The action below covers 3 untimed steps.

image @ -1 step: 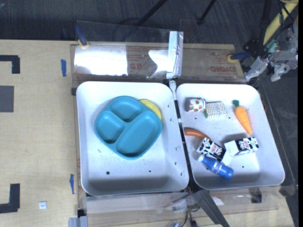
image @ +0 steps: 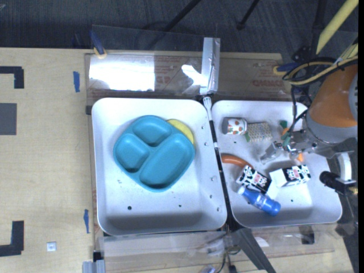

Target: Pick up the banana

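Observation:
The banana (image: 183, 130) is yellow and lies in the left bin (image: 114, 198). Only its curved edge peeks out from behind the upper right rim of a blue divided plate (image: 153, 151). My gripper (image: 278, 148) hangs over the middle of the right bin (image: 318, 209), well to the right of the banana and across the divider between the bins. It sits just above a black-and-white patterned carton (image: 297, 175). The grey arm with its orange band (image: 336, 104) comes in from the right edge.
The right bin holds a small white and orange can (image: 233, 126), a grey mesh piece (image: 259, 131), an orange carrot-like item (image: 233, 160), a second black-and-white carton (image: 253, 179) and a blue bottle (image: 263, 201). A clear upright panel (image: 210, 67) stands behind the bins.

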{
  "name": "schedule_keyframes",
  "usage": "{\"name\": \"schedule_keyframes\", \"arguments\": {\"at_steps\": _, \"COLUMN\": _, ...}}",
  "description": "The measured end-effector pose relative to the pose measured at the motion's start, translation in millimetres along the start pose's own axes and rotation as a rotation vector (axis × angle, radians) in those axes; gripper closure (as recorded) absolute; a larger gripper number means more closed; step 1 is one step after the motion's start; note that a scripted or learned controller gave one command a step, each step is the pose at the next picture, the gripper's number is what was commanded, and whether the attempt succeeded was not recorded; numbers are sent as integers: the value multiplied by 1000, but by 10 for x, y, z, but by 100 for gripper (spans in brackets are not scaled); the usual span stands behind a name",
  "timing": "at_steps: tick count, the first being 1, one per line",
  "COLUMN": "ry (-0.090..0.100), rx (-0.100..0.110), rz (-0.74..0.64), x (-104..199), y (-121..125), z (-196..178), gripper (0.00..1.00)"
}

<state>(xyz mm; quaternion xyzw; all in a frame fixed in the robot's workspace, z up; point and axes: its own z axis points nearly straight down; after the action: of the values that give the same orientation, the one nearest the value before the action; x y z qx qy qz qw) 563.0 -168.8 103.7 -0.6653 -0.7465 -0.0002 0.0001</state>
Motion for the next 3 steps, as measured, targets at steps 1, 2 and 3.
{"name": "schedule_keyframes", "arguments": {"at_steps": 1, "ry": -3, "rx": -3, "rz": -97, "x": -347, "y": 808, "z": -1177, "gripper": 0}}
{"name": "schedule_keyframes", "arguments": {"at_steps": 2, "ry": 0, "rx": 0, "rz": -435, "x": 247, "y": 454, "z": -489, "gripper": 0}}
{"name": "schedule_keyframes", "arguments": {"at_steps": 3, "ry": -3, "rx": -6, "rz": -430, "x": 224, "y": 461, "z": -599, "gripper": 100}}
